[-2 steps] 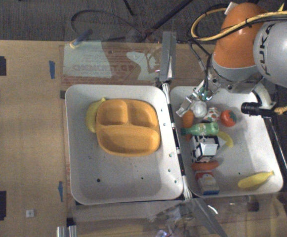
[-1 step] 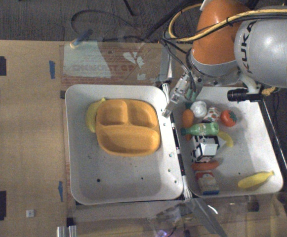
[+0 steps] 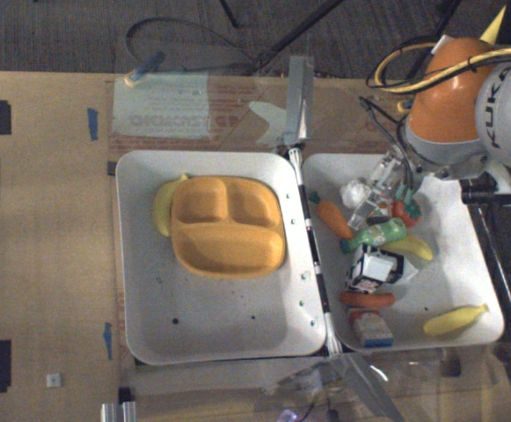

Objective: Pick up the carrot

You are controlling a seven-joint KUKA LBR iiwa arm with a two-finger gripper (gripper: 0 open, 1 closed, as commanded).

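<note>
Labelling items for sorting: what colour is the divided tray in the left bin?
Orange-yellow all over; the divided tray shows best in the camera view, lying in the left bin.

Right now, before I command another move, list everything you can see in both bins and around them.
Left bin: 1, white, left half of bench.
Divided tray: 1, orange, upside down in left bin.
Banana: 1, yellow, left bin, partly under the tray.
Right bin: 1, white, beside the left bin.
Carrot: 1, orange, right bin's upper left.
Bottle: 1, green, right bin centre.
Sausage: 1, red, lower in right bin.
Small box: 1, red and white, right bin's front edge.
Bananas: 2, yellow, right bin.
Gripper: 1, grey, over right bin's clutter.
</note>
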